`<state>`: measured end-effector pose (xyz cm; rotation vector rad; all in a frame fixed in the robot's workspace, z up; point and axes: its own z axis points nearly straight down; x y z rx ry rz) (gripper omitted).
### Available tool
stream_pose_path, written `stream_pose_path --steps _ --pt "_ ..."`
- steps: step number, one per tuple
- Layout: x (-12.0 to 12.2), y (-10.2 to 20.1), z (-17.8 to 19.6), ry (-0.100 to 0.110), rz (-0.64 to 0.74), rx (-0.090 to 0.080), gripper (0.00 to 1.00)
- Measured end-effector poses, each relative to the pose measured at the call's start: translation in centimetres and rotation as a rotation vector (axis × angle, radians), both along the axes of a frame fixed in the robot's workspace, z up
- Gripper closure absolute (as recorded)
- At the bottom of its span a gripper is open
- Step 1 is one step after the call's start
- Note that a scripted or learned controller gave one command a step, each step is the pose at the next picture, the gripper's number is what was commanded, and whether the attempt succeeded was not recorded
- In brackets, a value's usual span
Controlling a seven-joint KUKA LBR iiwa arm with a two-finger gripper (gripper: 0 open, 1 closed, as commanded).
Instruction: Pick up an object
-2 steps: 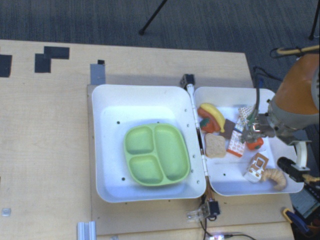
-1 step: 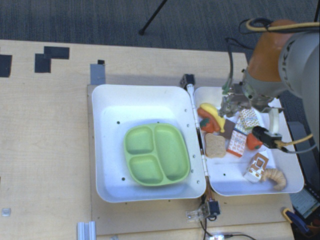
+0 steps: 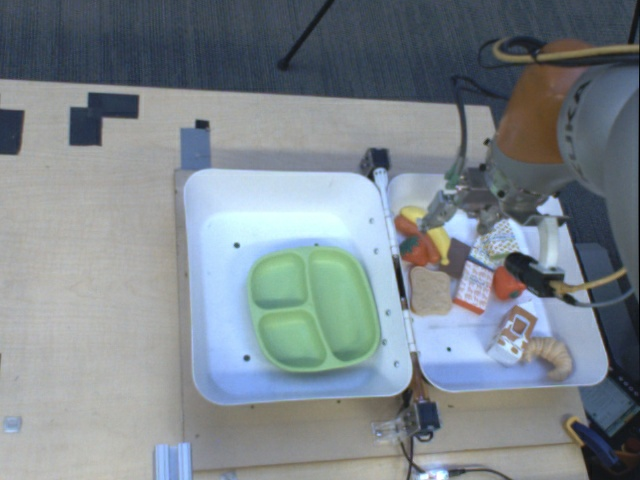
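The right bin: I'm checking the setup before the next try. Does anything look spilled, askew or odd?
Nothing looks spilled. The right bin holds a jumble of small items, a croissant near its front corner, all inside the rim. The green tray sits slightly askew in the left bin.

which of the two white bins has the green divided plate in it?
The left bin, away from the arm. The green plate lies in it; the right bin holds the small mixed items instead.
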<state>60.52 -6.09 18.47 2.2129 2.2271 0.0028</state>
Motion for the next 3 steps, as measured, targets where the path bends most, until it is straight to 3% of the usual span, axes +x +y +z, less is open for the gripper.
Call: stream_pose_path --steps 1,2,3 --pt "-2.0 -2.0 -8.7 -0.010 -0.001 -0.002 0.00" --pt "-1.9 -2.0 -7.5 -0.013 0.002 -0.003 1.00" --pt "0.2 5.2 2.1 -0.002 0.000 0.002 1.00"
